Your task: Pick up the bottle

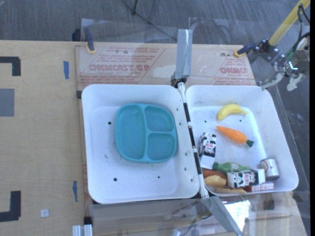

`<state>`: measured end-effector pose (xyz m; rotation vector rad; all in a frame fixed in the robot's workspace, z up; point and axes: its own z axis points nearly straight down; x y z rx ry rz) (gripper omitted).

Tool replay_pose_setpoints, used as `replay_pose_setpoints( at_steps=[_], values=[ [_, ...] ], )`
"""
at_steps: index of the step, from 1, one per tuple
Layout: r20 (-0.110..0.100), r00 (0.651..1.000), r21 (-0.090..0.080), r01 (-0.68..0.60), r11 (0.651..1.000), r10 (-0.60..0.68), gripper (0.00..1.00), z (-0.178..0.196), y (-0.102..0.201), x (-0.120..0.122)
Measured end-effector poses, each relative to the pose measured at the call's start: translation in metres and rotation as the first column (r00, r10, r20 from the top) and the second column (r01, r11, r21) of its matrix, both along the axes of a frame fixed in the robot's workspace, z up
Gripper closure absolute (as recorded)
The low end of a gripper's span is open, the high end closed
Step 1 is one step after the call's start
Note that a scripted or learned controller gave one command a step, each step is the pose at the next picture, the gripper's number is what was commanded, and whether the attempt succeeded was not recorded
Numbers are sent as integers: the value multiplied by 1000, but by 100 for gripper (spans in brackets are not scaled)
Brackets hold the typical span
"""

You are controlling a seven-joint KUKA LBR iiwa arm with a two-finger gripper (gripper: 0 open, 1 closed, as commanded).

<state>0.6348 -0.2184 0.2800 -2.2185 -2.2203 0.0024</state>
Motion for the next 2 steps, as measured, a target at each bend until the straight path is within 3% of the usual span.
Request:
replay_pose_setpoints(
  at_steps=[1,2],
  values=[
    [3,1000,-1,3,1000,-3,0,-186,32,-27],
    [3,1000,-2,5,1000,-5,100,-177,31,-27]
  ],
)
